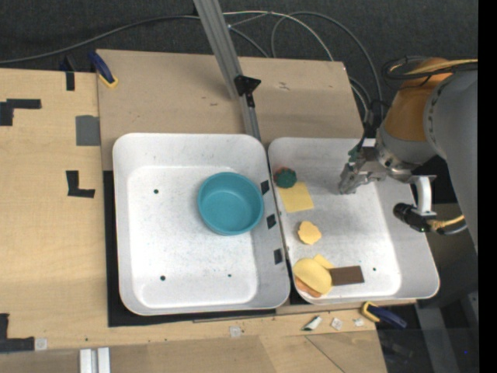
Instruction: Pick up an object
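Candidate objects for the pick lie in the right bin (404, 274), grouped along its left and near sides. A small dark green rounded piece (286, 178) sits near the bin's far-left corner, touching or just beside a flat pale yellow square (297, 199). A smaller yellow lump (309, 232) lies nearer the camera, apart from the square. At the near-left corner, a yellow rounded item (312, 274) rests over something orange-toned, with a flat brown rectangular piece (346, 275) just beside it. The grouping leaves the bin's middle and right portion bare, which gives the arm room to descend.

The end effector (353, 179) stands over the far part of the right bin, right of the green piece and the yellow square and well apart from the near-corner items. Nothing is visible between its fingers, and whether they are spread or closed cannot be told at this resolution. Judged from its position, no object is grasped yet; reaching any candidate probably calls for a move leftward or toward the near edge.

The left bin (140, 270) holds a teal bowl (229, 202), upright, right of centre. Both bins sit side by side on the bench (46, 208). A slanted metal post (225, 53) rises behind them, cables (311, 22) trail across the far side, and a blue-and-yellow clamp (103, 68) grips the board's far-left corner.
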